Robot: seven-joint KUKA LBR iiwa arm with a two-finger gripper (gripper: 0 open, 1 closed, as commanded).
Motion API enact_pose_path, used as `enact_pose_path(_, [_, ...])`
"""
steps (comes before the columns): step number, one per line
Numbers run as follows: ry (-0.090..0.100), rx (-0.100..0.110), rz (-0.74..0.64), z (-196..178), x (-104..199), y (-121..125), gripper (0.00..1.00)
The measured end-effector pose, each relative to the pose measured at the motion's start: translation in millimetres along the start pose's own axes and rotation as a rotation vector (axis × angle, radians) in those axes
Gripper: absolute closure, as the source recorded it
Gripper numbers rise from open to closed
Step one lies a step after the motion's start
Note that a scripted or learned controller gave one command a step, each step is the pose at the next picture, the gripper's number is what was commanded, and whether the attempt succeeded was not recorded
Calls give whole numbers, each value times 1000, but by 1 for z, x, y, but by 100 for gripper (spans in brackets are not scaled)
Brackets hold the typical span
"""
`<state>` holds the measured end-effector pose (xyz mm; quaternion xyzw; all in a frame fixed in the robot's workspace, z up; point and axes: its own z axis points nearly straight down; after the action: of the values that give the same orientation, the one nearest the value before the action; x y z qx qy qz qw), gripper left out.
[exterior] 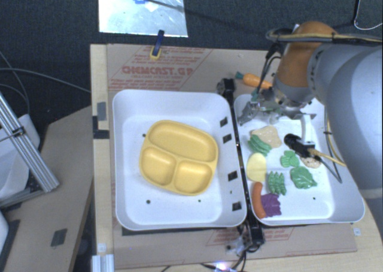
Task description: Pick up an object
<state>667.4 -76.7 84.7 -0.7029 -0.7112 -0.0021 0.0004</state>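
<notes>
Hanging over the far end of the right bin (344,208), the gripper (263,108) is too blurry to read. Toy foods like the green beans (260,144) sit packed close below, so it might bump or miss one

A dark blue-grey carpeted floor (48,19) fills the upper part of the view and runs down the nine o'clock side. At twelve o'clock a square shiny silver metal sheet (142,1) lies on it, catching pale light, with a thin black rod crossing its upper corner. Just below, a flat tan cardboard sheet with red printed lettering (158,68) covers the bench top. A pale beige rounded side table (54,205) sits at eight o'clock, and slanted silver aluminium framing bars (27,151) cross above it. Thin grey cables (24,73) trail over the carpet at nine o'clock. The lighting is even and soft.
</notes>
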Motion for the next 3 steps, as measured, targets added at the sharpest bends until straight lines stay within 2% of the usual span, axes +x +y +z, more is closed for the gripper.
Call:
enact_pose_path(1, [8,-3,7,-57,53,3,0])
enact_pose_path(2, [0,4,6,-102,98,-114,0])
enact_pose_path(3, [3,6,-4,-56,232,-114,0])
